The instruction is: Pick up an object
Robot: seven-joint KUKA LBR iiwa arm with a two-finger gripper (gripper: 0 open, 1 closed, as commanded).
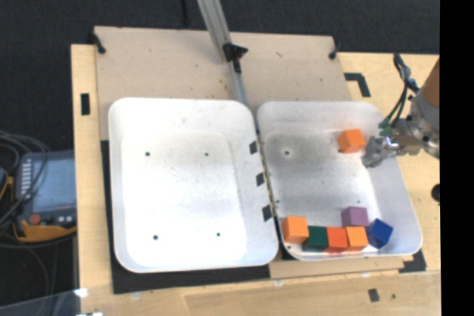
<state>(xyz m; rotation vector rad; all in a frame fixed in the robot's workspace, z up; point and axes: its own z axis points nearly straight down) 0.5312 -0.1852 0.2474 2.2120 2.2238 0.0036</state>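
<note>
Progress was basically zero at this pt, far as you could judge from the one overhead cam.

Camera view: the arm came in from the right w/ the gripper (376,150) sitting over the right edge of the right bin (311,122), just beside a lone orange cube (351,140) in the upper part of that bin. The cube looked like it was resting on the bin floor, and whether the tool touched it I couldn't tell. Honestly can't tell if the tool was open or closed either, too small and blurry there, so don't take it as a grab.

Rest of the stuff was bunched along the bin's near wall: orange block (296,228), green block (317,237), two more orange ones (346,237), a purple cube (355,216) and a blue cube (380,232). All well apart from the tool. Left bin (185,181) had no blocks in it.

So nothing was lifted. My guess is the lone cube was the target, since it was nearest. What you still had left: get around it, close, lift clear of the bin. Being so close to the wall might've made it fiddly.
</note>
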